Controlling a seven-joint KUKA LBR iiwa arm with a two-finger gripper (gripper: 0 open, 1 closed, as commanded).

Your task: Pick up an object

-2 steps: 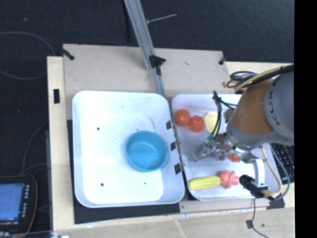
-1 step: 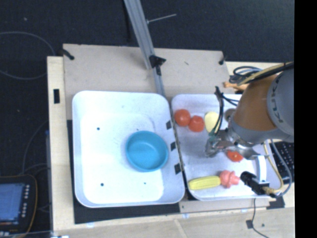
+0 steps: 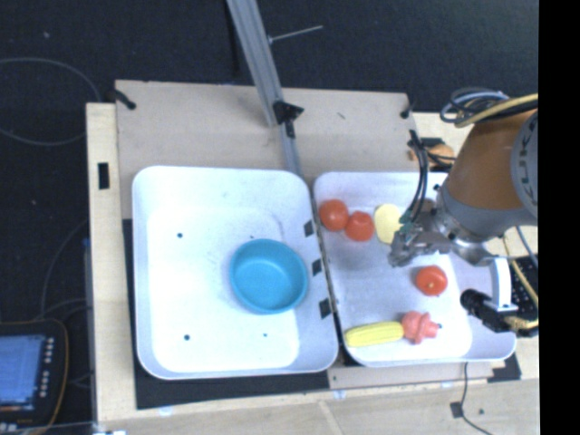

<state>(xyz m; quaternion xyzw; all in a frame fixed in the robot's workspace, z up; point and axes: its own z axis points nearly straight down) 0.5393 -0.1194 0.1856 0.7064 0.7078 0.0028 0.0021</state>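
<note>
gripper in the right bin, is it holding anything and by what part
Cannot be told. The gripper sits low in the right bin, beside a pale yellow object, with no object seen between its fingers.

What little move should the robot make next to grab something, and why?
Probably a short drop straight down. The hand hangs in the right bin, just beside the pale yellow object and above the red ball, with nothing seen in its grip. Whether it is open cannot be made out from this view.
</note>
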